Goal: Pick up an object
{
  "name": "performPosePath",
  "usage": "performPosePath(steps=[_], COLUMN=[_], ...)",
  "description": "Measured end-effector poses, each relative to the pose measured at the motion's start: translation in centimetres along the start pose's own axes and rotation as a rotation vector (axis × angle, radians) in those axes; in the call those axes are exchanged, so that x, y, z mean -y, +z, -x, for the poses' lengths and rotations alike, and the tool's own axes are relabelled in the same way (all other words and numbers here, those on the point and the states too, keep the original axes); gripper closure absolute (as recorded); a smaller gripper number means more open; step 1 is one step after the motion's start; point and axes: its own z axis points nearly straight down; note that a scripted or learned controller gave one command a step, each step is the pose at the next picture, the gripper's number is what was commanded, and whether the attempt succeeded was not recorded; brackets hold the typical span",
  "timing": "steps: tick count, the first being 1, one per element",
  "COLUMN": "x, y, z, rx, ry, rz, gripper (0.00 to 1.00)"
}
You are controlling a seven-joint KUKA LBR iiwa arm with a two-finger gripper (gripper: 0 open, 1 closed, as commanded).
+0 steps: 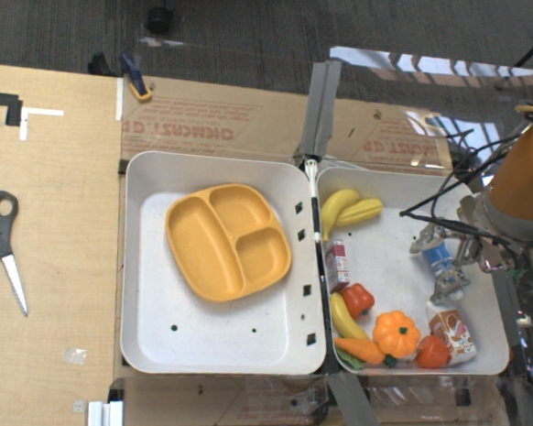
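My gripper (438,264) hangs low over the right bin (404,218), near its right wall. Its two metal fingers (426,238) stand spread apart, open. A small blue object (438,257) lies between them; they do not look closed on it. Below the gripper sits a red and white packet (454,334). Along the bin's front lie a small orange pumpkin (396,333), a red tomato (431,353), a carrot (358,351), a banana (345,317) and a red pepper (358,299).
A yellow banana bunch (347,210) and a small pink carton (337,264) lie by the divider. The left bin (142,271) holds a yellow divided plate (227,241). Scissors (5,247) lie on the bench at the left. Cables (467,168) trail near the arm.
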Motion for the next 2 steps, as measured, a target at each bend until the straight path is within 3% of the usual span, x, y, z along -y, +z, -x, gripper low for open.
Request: performPosePath(steps=[1,2], x=[-1.8,-6.8], y=[0.1,-0.3], z=[-4.7,-5.0], rx=[-0.001,0.013], ry=[0.068,0.123], rz=[0.001,-0.003], gripper=[0.00,0.00])
